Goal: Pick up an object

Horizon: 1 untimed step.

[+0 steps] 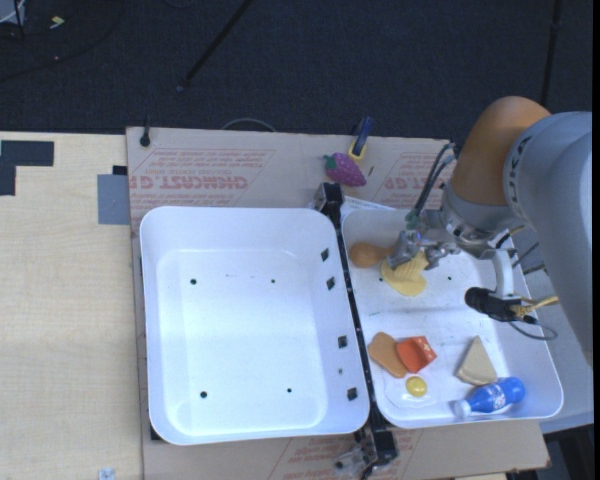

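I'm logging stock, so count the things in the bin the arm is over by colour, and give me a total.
Yellow: 2, lump, small ball
Orange: 2, egg shape, block
Tan: 2, slab, wedge
Blue: 1, bottle
Total: 7

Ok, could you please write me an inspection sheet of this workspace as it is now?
Surface: left bin, nothing seen inside; right bin beside it; both on a cardboard sheet.
Job's things: in the right bin, yellow piece, brown oval, tan slab, red-orange piece, small yellow ball, tan wedge, blue and white bottle.
Clutter: purple toy fruit and blue and yellow tool on the cardboard, behind the bins.
Grippers: gripper at the yellow piece; hold cannot be judged.
Cables: loose cables on the dark floor.
Surroundings: pale wooden bench.
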Motion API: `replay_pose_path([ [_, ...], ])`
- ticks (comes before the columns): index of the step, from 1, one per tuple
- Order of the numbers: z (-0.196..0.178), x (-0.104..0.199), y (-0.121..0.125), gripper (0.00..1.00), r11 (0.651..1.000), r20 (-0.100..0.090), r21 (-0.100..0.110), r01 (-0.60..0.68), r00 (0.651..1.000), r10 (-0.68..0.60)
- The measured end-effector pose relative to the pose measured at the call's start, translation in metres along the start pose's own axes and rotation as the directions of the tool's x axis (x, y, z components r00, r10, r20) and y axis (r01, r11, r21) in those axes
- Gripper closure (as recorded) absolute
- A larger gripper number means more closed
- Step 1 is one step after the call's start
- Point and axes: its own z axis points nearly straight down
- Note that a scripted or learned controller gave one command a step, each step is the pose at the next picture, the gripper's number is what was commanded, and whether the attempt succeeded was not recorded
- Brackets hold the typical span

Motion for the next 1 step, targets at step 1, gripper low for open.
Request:
replay_pose_path([
  [1,-0.0948,0.0811,0.0018,1.00,1.000,-0.004,-0.007,-0.001,1.000,0.001],
])
